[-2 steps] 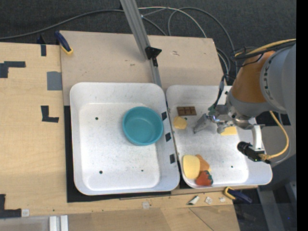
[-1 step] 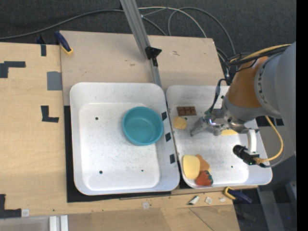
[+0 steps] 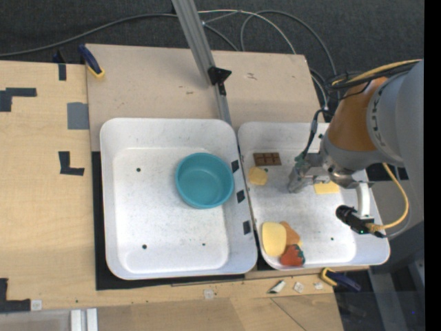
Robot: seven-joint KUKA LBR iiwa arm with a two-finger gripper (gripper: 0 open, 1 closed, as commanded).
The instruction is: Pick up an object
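Camera view shows the grey two-finger gripper lowered into the right-hand shallow white bin, its tip over bare floor in the bin's upper middle; the fingers are too small and dark to judge, so their state cannot be told, and nothing is seen between them. Candidate objects lie around it: a small round pale-yellow piece just to its left, a brown segmented chocolate-like bar near the upper left, a flat pale-yellow block just to its right and partly under the wrist, and a yellow block touching a red-and-orange toy fruit well apart at the near edge. A teal round plastic bowl sits in the left-hand white bin. Risk assessment: the tip appears to stand between objects rather than over one, so closing here would likely grasp nothing. The flat pieces offer little height and may slide away on contact.
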